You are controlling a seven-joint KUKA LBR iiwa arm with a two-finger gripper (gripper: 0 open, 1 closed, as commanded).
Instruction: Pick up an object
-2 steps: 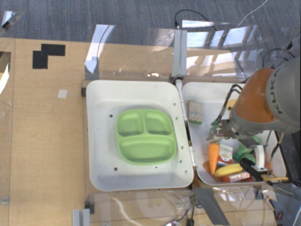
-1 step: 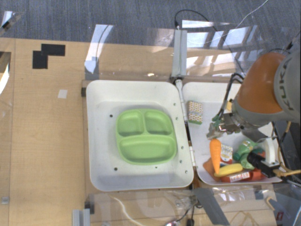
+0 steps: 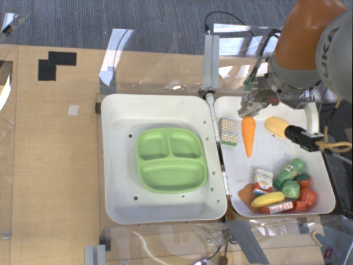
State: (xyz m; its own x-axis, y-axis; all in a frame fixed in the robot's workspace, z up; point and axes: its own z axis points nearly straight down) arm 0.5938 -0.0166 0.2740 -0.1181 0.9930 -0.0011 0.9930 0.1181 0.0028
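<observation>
1. A pale wooden tabletop point(image 3: 55, 164) fills most of the frame, with grey carpet point(image 3: 110, 4) along the top edge. Two shallow white bins sit side by side at centre and right.
2. The gripper point(image 3: 252, 108) hangs over the upper part of the right bin point(image 3: 276, 159), right of centre in the frame, beneath the arm point(image 3: 309, 32) with its orange band. We cannot tell whether it is released or clenched, because its tip is not clear from this angle.
3. The carrot point(image 3: 249, 136) lies just below the gripper in the frame. Its broad end sits right at the gripper and its tip points toward the bottom edge. Its long axis runs almost straight up and down the frame, roughly parallel to the wall between the bins. We judge it the likeliest object to pick, as it is the nearest thing. A grasp would need to close across this axis.
4. A small patterned packet point(image 3: 229, 131) lies just left of the carrot. A yellow piece point(image 3: 276, 126) lies to its right, apart from it.
5. Further out, a heap of toy food point(image 3: 281, 189) crowds the bin's lower right corner.
6. The left bin point(image 3: 118, 148) holds a green divided plate point(image 3: 171, 159), well apart from the gripper.
</observation>
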